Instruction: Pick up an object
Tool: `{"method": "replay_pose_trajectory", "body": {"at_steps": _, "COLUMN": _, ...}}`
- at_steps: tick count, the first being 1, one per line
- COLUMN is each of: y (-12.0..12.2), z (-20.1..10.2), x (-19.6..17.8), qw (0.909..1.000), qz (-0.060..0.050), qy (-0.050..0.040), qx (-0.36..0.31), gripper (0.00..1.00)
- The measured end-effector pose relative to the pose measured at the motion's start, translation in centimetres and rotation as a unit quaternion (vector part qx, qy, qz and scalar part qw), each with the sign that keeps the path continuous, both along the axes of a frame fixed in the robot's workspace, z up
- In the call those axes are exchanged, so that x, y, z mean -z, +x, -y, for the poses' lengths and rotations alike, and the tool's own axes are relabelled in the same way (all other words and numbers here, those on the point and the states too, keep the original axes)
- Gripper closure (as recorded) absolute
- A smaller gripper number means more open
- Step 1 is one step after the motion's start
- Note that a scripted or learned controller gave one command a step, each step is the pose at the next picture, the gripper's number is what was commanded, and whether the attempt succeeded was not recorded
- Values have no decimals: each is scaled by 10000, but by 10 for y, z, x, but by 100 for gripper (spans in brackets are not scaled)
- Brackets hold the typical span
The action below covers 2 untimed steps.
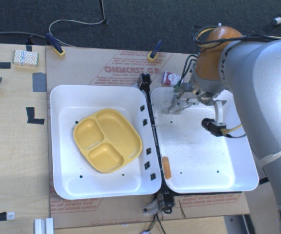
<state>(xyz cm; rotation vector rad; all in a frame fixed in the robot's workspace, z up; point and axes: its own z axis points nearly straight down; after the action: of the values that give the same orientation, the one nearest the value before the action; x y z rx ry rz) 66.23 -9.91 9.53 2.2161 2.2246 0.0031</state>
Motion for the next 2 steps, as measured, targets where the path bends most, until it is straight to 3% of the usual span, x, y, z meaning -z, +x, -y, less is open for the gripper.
{"method": "replay_pose_trajectory", "body": {"at_steps": 1, "y": 0, "z": 0, "x": 0, "qw": 10000, "qz": 0, "qy": -2, "qx": 0, "gripper": 0}}
{"method": "replay_pose_trajectory", "body": {"at_steps": 2, "y": 0, "z": -1, "x": -9, "qw": 10000, "qz": -3, "qy": 6, "qx": -6, "gripper": 100}}
